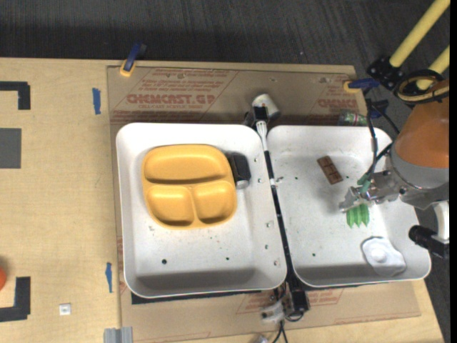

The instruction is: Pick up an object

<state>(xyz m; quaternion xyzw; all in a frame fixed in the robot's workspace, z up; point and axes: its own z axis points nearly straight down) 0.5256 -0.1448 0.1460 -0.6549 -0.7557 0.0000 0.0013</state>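
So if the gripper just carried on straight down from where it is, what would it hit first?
Most likely the green object, which lies right under the gripper on the right bin's floor. Height above it is hard to judge from this slanted view.

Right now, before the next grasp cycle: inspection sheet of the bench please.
Surface: two white bins, left bin, right bin, on a cardboard sheet.
Job's things: yellow divided tray and dark object in left bin; brown block, green piece, white object in right bin.
Clutter: blue clamps at the sheet's edge.
Grippers: gripper above the green piece.
Cables: black cable along the arm.
Surroundings: yellow pole, dark floor.
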